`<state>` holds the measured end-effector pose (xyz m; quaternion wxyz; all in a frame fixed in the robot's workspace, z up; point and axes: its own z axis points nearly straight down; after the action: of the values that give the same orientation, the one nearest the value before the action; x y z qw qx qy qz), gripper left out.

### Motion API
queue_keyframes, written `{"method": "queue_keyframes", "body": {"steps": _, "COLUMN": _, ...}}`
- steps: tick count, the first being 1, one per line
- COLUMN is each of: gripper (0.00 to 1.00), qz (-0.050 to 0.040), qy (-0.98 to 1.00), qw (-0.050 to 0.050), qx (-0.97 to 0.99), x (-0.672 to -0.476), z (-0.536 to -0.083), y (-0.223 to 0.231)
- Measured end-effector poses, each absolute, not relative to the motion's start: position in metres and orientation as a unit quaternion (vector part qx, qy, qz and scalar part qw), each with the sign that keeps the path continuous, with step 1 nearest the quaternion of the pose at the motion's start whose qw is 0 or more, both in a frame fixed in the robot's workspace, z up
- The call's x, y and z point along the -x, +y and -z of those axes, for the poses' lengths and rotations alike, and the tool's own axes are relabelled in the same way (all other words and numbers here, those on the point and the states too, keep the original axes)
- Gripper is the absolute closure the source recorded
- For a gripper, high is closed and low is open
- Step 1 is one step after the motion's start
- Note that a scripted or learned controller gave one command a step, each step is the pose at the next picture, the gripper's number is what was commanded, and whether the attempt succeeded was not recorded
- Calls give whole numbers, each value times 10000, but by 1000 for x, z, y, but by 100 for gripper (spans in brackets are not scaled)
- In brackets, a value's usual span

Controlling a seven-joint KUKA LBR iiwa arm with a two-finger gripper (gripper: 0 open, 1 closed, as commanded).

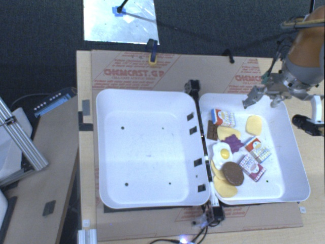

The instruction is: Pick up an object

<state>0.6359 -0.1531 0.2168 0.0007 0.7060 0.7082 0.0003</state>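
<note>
**Toys lie below and left of the jaws**

The gripper (261, 98) hovers over the right bin's (292, 136) far edge, jaws apart, holding nothing. The yellow disc (254, 124) lies nearest, just toward the camera; the milk carton (223, 117) sits further left.

red printed lettering on the cardboard sheet (167, 67) under the bins: reads roughly "chemcast gp" at the upper left, above the left bin (147, 146). same print repeats at the upper right near the right bin (284, 136), partly cut off, and again upside down along the sheet's bottom edge, mostly covered. small cartons in the right bin, the red-and-white box (222, 117) and two more (259, 150) (252, 166), carry print too small to read. no numbers legible anywhere.
</note>
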Motion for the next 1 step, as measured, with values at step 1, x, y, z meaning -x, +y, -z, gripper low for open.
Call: {"method": "queue_keyframes", "body": {"steps": 1, "gripper": 0, "qz": 13, "qy": 7100, "qw": -41, "qx": -7042, "x": -604, "z": -117, "y": -96}}
